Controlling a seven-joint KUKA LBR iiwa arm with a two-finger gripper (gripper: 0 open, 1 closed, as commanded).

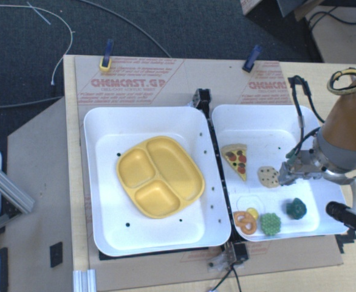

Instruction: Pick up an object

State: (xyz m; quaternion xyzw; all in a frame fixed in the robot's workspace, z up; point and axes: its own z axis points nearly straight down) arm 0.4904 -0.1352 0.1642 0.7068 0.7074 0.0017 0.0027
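While the gripper (285, 171) is lowered just right of the round speckled cookie (267, 176) in the right bin (251, 115), its state cannot be told. Pizza slice (236, 159), pretzel (246, 221) and 2 knobbly green pieces are scattered nearby.

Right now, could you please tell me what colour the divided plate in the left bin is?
The divided plate is yellow, seen plainly in the camera view.

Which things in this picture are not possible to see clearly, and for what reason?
- Gripper: small and dark in the camera view, so open or shut is unclear.
- Cookie: contact with the gripper is too small to judge.
- Arm: cut off by the right edge.
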